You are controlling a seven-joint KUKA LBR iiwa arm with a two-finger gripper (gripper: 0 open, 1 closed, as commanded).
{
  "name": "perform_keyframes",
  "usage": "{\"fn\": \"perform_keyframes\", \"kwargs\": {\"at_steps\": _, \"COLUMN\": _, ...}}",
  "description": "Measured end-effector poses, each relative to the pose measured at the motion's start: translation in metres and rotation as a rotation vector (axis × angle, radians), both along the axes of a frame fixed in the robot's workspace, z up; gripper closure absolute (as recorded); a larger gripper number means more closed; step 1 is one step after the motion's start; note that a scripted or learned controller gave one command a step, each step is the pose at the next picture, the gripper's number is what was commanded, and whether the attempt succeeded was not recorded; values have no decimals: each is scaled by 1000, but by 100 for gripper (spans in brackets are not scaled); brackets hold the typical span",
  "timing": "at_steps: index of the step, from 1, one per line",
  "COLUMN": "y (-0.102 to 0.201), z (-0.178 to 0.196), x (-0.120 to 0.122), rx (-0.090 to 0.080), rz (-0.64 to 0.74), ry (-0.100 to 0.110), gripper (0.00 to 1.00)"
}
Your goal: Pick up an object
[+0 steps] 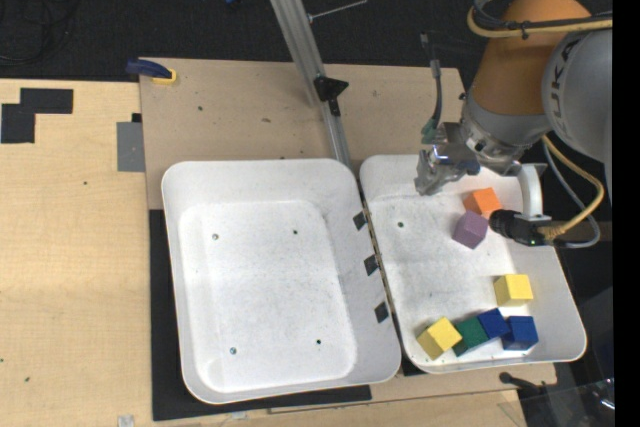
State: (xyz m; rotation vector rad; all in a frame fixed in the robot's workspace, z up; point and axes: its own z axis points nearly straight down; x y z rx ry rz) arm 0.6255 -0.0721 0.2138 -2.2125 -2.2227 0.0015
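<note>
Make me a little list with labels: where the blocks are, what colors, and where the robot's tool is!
blocks place: all in the right bin
other bin: the left bin
top blocks: orange block with purple block just below it
middle block: yellow block, alone near the right wall
bottom cluster: second yellow block, green block, two blue blocks, bunched together
tool: tool over the right bin's top part, left of the orange block, holding nothing I can see
</note>
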Motion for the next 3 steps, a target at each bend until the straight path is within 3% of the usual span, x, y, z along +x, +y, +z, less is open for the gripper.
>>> {"fn": "perform_keyframes", "kwargs": {"at_steps": 2, "y": 102, "z": 4, "x": -20, "rx": 0, "rz": -1, "ry": 2, "gripper": 100}}
{"fn": "perform_keyframes", "kwargs": {"at_steps": 3, "y": 156, "z": 19, "x": -17, "rx": -1, "rz": 0, "ry": -3, "gripper": 100}}
